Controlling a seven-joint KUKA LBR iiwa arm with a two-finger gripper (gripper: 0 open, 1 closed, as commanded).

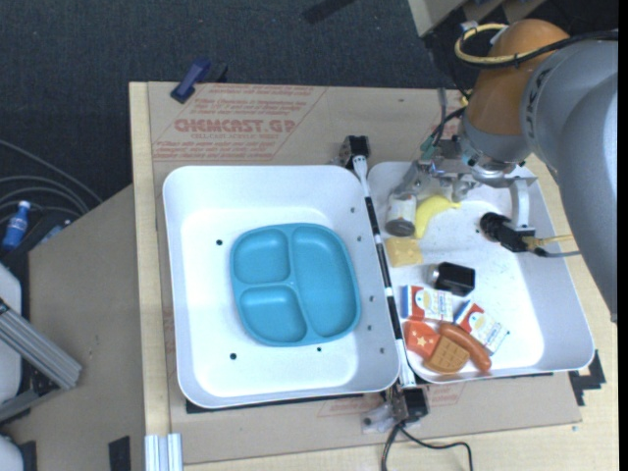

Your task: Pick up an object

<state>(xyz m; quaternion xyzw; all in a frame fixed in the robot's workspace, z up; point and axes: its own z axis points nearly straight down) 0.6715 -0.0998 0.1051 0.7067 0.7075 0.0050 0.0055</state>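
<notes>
My gripper point(410, 200) hangs low over the far left corner of the right bin point(549, 302). A yellow banana-shaped toy point(433, 211) lies right beside it, touching or nearly touching on its right side. Just in front of the gripper sits a pale yellow cheese-like wedge point(401, 252). A small black block point(454, 279) lies mid-bin. Toward the near edge are two small red-and-white cartons point(437, 305), a hot dog point(468, 345) and a round waffle-like piece point(444, 355). I cannot make out anything held.
The left bin point(196, 263) holds a blue divided plate point(293, 282). A black clip point(355, 149) sits at the far end of the divider between the bins. A blue object point(191, 79) lies on the bench's far left corner.
</notes>
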